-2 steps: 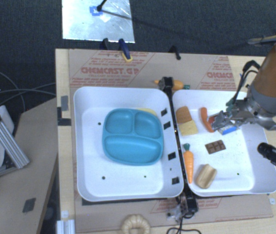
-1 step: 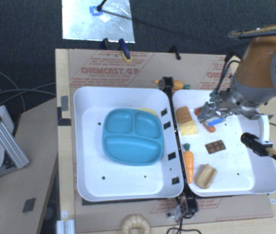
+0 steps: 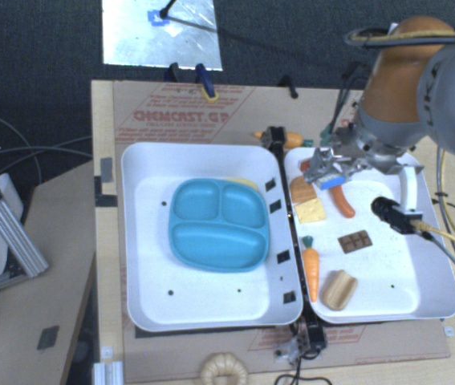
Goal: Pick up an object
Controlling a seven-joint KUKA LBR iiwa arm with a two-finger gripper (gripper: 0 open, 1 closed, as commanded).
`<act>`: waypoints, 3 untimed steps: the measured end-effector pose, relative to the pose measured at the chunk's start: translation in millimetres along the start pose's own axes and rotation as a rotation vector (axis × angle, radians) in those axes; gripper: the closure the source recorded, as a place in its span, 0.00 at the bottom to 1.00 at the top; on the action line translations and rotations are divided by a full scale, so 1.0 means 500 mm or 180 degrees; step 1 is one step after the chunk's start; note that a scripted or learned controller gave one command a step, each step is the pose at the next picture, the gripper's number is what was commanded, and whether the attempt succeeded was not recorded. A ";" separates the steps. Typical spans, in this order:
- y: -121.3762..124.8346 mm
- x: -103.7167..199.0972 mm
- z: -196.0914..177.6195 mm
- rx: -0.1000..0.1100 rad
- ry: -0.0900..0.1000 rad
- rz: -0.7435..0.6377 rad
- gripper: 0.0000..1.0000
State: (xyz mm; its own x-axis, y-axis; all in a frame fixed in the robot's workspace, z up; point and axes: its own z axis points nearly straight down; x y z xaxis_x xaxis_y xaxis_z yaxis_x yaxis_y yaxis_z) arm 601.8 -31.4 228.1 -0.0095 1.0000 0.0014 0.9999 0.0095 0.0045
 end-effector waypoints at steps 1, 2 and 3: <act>0.081 0.043 0.010 -0.0001 -0.0002 0.0007 1.00; 0.088 0.080 -0.006 0.0007 -0.0002 0.0011 1.00; 0.084 0.044 0.004 0.0008 -0.0007 0.0031 1.00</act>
State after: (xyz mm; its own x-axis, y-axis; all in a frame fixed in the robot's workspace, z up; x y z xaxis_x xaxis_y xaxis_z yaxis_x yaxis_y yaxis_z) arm 643.8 -8.9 226.5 0.0002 1.0000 -0.0007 1.0000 -0.0002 0.0021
